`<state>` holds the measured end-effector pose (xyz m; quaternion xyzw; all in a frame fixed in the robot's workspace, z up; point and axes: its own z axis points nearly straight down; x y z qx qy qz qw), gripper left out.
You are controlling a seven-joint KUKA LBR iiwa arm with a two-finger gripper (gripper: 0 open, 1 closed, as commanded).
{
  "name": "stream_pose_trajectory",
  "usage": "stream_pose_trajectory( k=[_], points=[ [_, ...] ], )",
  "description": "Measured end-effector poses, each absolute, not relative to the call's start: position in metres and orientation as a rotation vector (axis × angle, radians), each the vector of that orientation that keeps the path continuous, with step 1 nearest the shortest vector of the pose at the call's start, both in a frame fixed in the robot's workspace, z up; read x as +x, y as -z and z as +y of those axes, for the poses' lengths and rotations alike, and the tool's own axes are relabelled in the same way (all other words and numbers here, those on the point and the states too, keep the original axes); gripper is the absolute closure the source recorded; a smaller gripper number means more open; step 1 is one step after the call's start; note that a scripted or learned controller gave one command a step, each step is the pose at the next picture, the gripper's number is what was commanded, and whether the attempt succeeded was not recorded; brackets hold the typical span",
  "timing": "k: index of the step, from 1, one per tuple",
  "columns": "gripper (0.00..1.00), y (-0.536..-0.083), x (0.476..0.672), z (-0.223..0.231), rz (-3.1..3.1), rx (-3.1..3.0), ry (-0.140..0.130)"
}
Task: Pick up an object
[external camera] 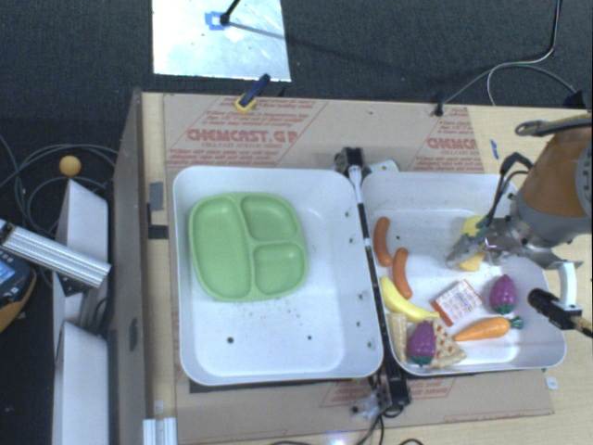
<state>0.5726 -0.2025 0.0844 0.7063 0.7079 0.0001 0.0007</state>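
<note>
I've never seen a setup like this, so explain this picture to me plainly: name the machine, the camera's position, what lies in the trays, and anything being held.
One camera looks down at a slant on a bench with two shallow white bins. The grey and orange machine at right is a robot arm; its gripper is low in the right bin, over a yellow toy. I cannot tell whether it grips anything. That bin holds toy food: two sausages, a banana, a carrot, two purple fruits, a red and white packet and a cracker. The left bin holds a green divided plate.
</note>
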Motion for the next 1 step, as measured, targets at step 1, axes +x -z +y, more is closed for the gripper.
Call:
stream_pose_trajectory(
  k=[1],
  points=[
    [0.00,-0.0853,0.6393,-0.1791,2.224,2.214,-0.004]
  ],
)
